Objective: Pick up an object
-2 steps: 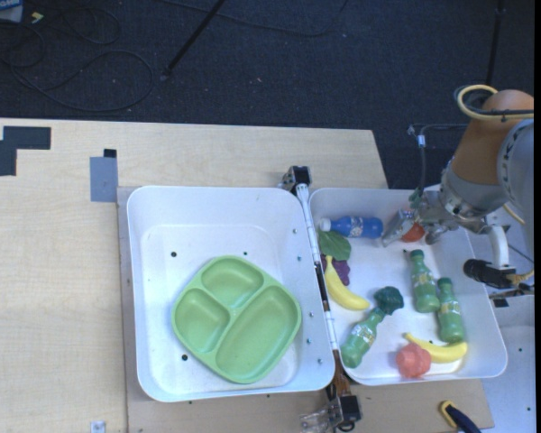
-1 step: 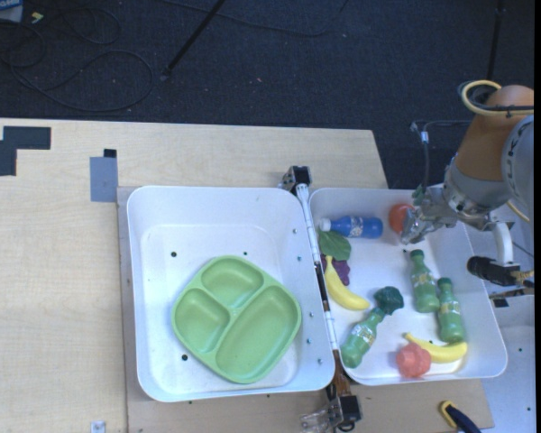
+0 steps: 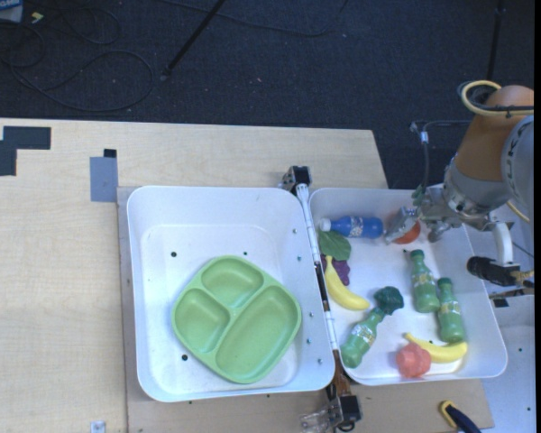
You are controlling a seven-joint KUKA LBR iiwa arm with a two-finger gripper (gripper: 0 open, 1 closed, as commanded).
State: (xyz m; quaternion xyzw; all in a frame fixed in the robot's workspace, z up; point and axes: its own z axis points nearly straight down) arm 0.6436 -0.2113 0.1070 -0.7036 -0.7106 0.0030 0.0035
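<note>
Right under the gripper (image 3: 413,226) lies a small red and white object (image 3: 406,233), at the far side of the right bin (image 3: 496,350), seemingly touching the fingertips; whether they pinch it I cannot tell; just left of the gripper lies a blue bottle (image 3: 356,227); nearer the camera from it stand two green bottles (image 3: 435,297) side by side; farther off lie a banana (image 3: 343,291), a broccoli piece (image 3: 389,299), a pink fruit (image 3: 414,360); well left, a green divided plate (image 3: 236,318) sits in the left bin (image 3: 144,242).

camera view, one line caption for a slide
Gripper hovers over toy-filled right bin; green divided plate in left bin.
</note>
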